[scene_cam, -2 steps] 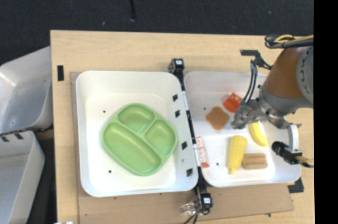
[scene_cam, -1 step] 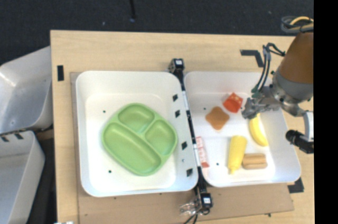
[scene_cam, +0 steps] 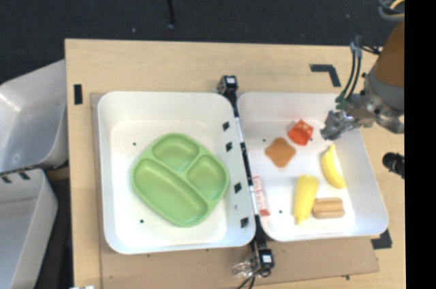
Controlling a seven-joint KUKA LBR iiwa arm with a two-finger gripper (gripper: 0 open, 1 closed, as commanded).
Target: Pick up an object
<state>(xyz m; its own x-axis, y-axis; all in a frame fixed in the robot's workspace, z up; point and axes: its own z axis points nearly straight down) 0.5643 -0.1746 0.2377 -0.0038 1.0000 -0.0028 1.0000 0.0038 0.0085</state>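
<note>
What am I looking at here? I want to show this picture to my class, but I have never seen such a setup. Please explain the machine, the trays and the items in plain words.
This is one photo from a camera fixed above a wooden bench, looking down at a slant. A robot arm reaches in from the right; its grasping tool sits above the right bin, near its upper right corner. Nothing is seen held in it. That bin holds toy food: a red piece, a brown piece, a banana, a yellow corn-like piece and a small sausage-like piece. The left bin holds a green divided plate.
</note>
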